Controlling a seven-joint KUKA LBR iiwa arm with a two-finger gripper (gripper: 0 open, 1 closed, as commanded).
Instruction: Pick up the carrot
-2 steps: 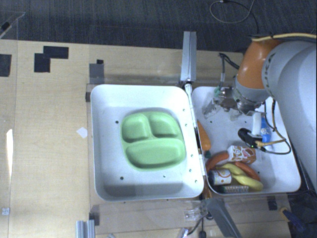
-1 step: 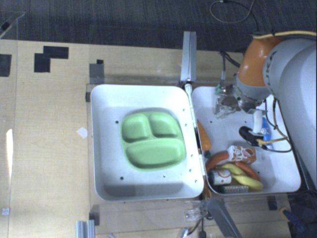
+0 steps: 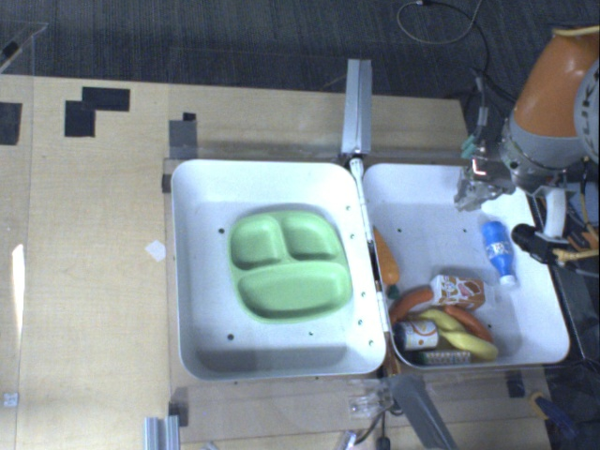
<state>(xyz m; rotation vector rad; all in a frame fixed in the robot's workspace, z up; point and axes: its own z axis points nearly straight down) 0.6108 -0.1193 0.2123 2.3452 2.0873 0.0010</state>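
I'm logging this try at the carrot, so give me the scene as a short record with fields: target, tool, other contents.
target: orange tapered carrot, lying against the right white bin's left wall
tool: grey two-finger tool, over that bin's far right corner, apart from the carrot
left bin: green three-compartment plastic plate
right bin, other: blue plastic bottle, yellow banana

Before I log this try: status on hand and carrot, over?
Hand at right bin's far edge, grip unclear. Carrot against the divider, apart from hand. Food pile just beyond it.
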